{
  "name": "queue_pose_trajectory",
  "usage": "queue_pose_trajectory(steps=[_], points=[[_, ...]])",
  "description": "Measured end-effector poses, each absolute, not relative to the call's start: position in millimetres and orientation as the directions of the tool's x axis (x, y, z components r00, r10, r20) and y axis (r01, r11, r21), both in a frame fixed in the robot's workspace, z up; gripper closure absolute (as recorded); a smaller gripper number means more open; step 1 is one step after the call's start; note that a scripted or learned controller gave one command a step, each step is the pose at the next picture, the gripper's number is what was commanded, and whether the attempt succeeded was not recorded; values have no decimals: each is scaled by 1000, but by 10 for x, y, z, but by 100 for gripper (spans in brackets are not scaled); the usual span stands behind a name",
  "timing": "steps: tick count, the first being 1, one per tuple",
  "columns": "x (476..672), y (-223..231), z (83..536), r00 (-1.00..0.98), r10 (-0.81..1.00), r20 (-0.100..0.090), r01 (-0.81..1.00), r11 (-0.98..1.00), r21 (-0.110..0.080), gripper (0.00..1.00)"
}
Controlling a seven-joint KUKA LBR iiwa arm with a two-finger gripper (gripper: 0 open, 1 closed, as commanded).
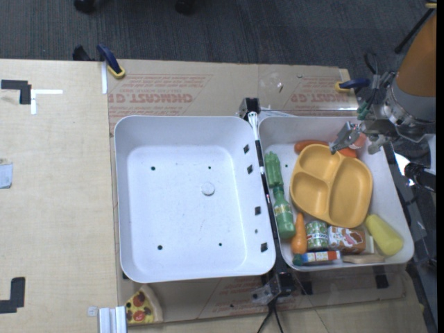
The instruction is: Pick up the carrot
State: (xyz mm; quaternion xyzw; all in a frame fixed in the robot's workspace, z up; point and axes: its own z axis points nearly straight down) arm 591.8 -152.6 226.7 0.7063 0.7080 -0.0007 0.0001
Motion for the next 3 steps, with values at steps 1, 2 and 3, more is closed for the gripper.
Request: queue_pose_trajectory(steps=[1, 2, 3], points=[[6129, -982, 927, 53, 999, -1, 999, -53, 1, 0], [6282, -1460, 929, 87, 996, 14, 996, -87, 5, 0], [6038, -946, 931, 358, 934, 1, 934, -358, 0, 0]])
